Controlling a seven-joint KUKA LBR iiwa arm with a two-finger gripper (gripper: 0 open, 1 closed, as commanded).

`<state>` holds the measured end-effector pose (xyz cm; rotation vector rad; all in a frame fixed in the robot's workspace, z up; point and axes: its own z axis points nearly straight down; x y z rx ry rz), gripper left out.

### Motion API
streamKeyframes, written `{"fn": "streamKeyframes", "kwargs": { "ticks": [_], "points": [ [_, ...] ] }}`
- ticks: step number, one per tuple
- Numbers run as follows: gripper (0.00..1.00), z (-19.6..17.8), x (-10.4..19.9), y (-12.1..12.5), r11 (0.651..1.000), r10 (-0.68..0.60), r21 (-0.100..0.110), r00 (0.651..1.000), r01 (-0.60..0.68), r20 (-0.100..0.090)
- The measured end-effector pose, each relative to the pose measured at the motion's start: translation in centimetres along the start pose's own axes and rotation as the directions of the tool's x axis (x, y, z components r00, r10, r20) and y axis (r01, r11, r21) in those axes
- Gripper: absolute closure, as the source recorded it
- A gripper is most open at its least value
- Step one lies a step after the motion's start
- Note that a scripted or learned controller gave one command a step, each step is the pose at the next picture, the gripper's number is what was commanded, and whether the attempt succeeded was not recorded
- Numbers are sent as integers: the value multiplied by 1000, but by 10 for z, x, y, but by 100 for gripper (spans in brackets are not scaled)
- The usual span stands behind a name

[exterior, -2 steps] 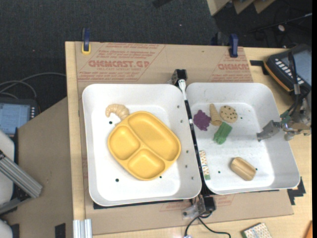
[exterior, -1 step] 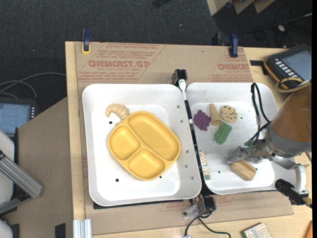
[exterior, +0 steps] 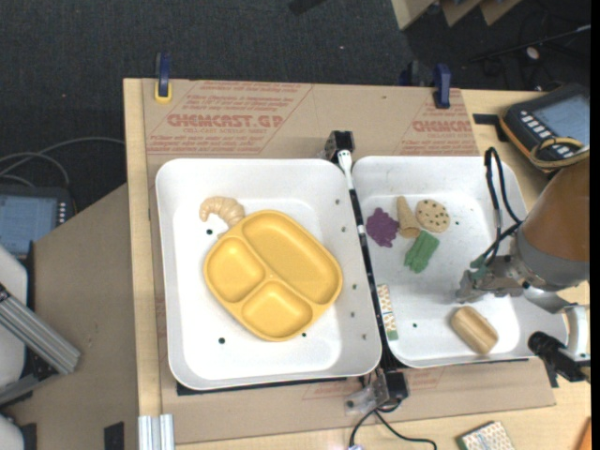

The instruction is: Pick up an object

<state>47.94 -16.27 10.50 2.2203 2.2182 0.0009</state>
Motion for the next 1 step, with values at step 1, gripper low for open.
{"fn": "streamKeyframes", "kwargs": {
  "ticks": [1],
  "points": [
    [100, -33, -22, 1, 1000, 0, -2, 1000, 0, 2]
  ]
}}
